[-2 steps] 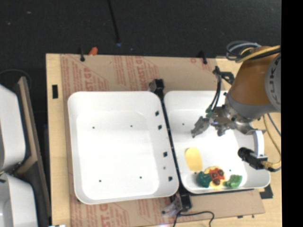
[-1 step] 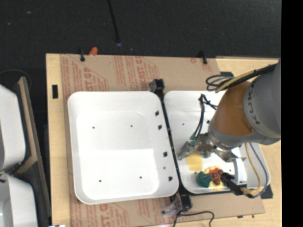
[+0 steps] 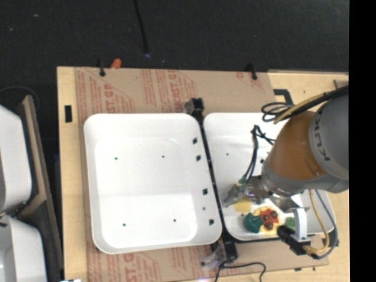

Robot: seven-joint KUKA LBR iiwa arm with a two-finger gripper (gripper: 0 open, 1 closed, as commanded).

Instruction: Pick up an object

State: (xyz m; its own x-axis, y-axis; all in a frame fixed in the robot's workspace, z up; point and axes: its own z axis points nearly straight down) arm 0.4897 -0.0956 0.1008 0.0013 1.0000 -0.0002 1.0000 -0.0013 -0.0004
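Small objects lie at the near end of the right bin (image 3: pixel 226 134): a yellow piece (image 3: pixel 242 206), a green piece (image 3: pixel 253 222), a red and orange piece (image 3: pixel 269 216) and a small yellow-green piece (image 3: pixel 289 221). My gripper (image 3: pixel 245 194) hangs low over the near left part of that bin, just above the yellow piece. The grey arm with its orange band (image 3: pixel 296 151) reaches in from the right and hides the bin's right half. I see nothing held between the fingers.
The left bin (image 3: pixel 147 181) lies beside the right one, split from it by a black-clipped divider (image 3: pixel 207 175). Both rest on a cardboard sheet (image 3: pixel 141 93) atop the bench. Cables (image 3: pixel 317 245) trail by the near right corner.
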